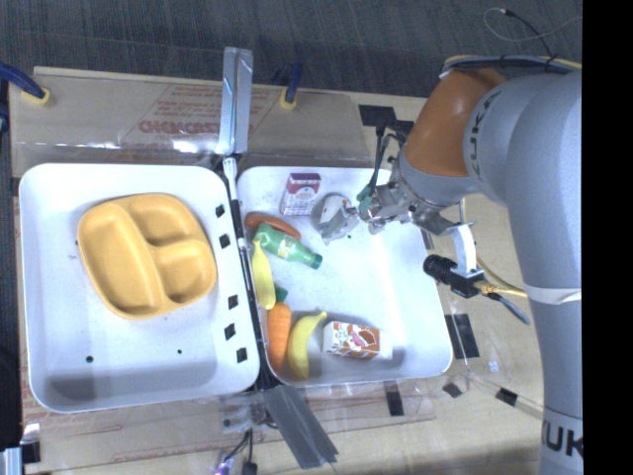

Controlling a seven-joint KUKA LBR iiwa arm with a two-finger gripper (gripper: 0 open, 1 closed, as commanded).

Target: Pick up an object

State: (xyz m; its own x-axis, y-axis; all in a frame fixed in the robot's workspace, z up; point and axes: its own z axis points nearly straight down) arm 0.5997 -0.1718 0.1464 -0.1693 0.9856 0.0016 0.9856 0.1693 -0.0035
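Observation:
My gripper [334, 218] hangs open over the upper middle of the right bin [415, 295], with nothing between its fingers. Just to its left stands a small red and white carton [302, 193]. Below and left lies a green bottle [292, 250], with a red-orange item [272, 224] beside it. A yellow banana [263, 277] lies along the bin's left wall. Near the front are a carrot [279, 334], a second banana [307, 342] and a juice carton [353, 340].
The left bin [59, 364] holds a yellow divided tray [146, 253]. A raised divider [237, 265] separates the two bins. The arm's grey body and orange band [450, 127] stand over the right bin's far right corner. Bare floor shows in the right bin's centre and right.

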